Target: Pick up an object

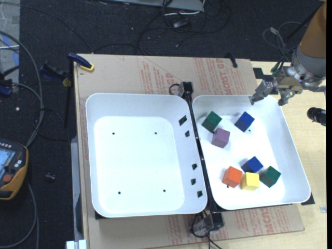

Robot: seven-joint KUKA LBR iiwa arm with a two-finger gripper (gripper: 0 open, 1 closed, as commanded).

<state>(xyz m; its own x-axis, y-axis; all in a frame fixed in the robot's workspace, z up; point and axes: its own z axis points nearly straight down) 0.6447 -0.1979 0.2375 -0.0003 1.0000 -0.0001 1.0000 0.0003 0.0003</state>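
Observation:
The right bin (290, 154) holds several small cubes. Toward its far side lie a green cube (211, 121), a purple cube (220, 137) and a blue cube (244, 121). Near its front sit an orange cube (232, 176), a yellow cube (251, 181), a second blue cube (253, 164) and a dark green cube (270, 176), packed close together. My gripper (270, 96) hangs over the far right corner of this bin, above and to the right of the far blue cube. Its two fingers are spread apart with nothing between them.
The left bin (98, 139) stands beside the right one, with a black divider strip (196, 144) between them. Both rest on a cardboard sheet (140, 71). Cables and a clamp (82, 62) lie beyond the bench's far left corner.

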